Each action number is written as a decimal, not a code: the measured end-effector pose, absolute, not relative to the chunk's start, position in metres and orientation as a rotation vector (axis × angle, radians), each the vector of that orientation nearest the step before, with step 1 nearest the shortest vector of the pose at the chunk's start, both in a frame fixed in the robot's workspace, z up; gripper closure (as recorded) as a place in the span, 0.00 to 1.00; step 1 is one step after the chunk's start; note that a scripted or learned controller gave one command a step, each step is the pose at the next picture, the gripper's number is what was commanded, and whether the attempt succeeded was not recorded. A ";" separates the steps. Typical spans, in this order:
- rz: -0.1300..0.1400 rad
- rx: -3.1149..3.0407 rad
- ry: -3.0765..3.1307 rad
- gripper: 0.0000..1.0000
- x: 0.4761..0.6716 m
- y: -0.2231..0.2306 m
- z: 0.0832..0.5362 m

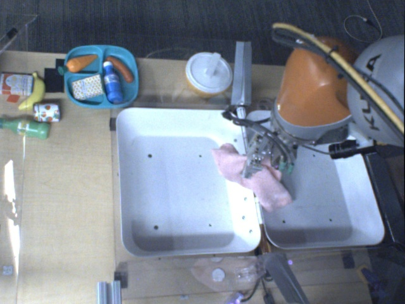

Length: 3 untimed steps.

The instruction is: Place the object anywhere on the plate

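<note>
Camera view: tool (258, 163), grip unclear, on pink cloth (253, 176) straddling bin divider (261, 223).

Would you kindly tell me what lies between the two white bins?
In the camera view, a crumpled pink cloth drapes over the divide between the left bin and right bin.

**Bench layout from above**

You have two bins side by side: the left bin (171, 189) and the right bin (335, 214). A cloth (250, 173) drapes across their shared wall, with the gripper (262, 157) directly over it. At 11 o'clock from the left bin sits a divided tray (101, 75); at 12 o'clock, a lidded cup (209, 73).
</note>
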<state>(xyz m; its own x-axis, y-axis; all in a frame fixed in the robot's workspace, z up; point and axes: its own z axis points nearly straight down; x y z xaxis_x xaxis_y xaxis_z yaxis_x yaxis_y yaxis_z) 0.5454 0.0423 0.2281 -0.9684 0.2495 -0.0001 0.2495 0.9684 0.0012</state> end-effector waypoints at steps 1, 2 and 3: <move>0.003 0.003 3.140 1.00 0.538 0.091 0.216; 0.003 -0.003 3.141 1.00 0.526 0.140 0.220; 0.003 -0.003 3.140 0.00 0.526 0.140 0.220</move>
